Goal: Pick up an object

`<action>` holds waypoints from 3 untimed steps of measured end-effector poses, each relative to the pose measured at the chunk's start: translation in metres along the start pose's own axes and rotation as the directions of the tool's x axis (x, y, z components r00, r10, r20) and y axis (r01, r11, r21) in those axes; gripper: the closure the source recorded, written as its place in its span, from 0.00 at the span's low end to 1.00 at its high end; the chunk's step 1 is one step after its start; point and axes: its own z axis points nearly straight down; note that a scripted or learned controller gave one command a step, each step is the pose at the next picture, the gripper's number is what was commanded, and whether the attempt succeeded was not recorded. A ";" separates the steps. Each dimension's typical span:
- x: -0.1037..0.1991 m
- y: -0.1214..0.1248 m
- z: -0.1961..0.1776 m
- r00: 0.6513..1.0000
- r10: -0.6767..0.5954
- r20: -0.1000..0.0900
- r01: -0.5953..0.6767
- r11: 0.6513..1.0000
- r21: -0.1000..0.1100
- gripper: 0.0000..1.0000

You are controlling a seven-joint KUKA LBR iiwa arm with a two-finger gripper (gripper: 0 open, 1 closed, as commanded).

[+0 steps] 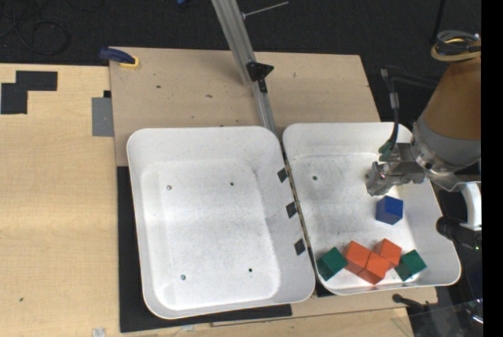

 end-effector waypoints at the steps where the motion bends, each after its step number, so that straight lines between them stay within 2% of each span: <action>1: 0.054 -0.002 0.011 1.000 0.000 0.000 0.000 1.000 0.000 1.00; 3: 0.154 -0.016 -0.007 1.000 0.000 0.002 0.000 1.000 -0.002 1.00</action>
